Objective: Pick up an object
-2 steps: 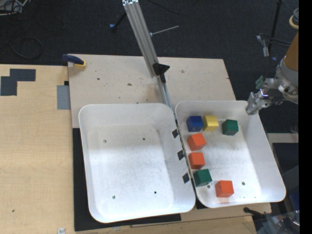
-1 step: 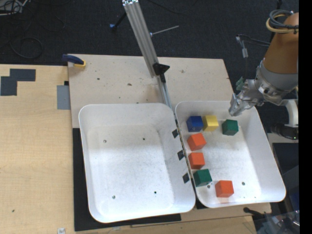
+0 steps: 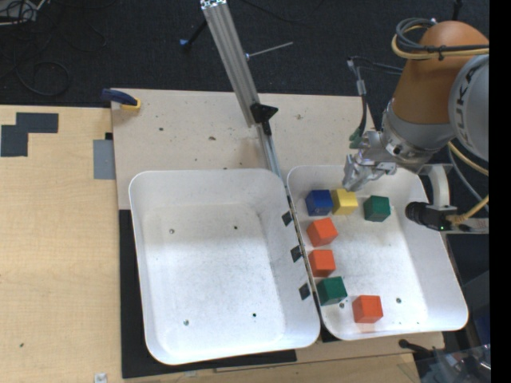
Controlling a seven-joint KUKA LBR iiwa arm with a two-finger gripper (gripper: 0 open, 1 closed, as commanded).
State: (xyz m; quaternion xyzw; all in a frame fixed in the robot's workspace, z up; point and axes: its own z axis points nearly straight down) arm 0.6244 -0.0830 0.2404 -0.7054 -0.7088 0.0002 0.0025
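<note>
Directly below the claw point(image 3: 361, 174), inside the right bin point(image 3: 435, 250), lies a yellow cube point(image 3: 346, 201). It touches a blue cube point(image 3: 318, 202) on the side away from the arm, and a green cube point(image 3: 377, 208) sits just beside it on the arm side. The claw hangs above the far rim of this bin, close over the yellow cube; how far it is open cannot be told from this angle, and no object is seen between its tips.

Further from the claw, toward the near edge, two orange cubes point(image 3: 322, 231) point(image 3: 322, 262) lie in a line along the wall shared with the left bin, followed by a second green cube point(image 3: 332, 290) touching that wall. A third orange cube point(image 3: 367, 308) rests near the front rim, apart from the others.

Bare bin floor lies on the arm side of this row, between the cubes and the outer wall.

Beyond the shared wall, the left bin point(image 3: 160, 214) shows a bare white floor. Both bins rest on the worktop point(image 3: 184, 130).
</note>
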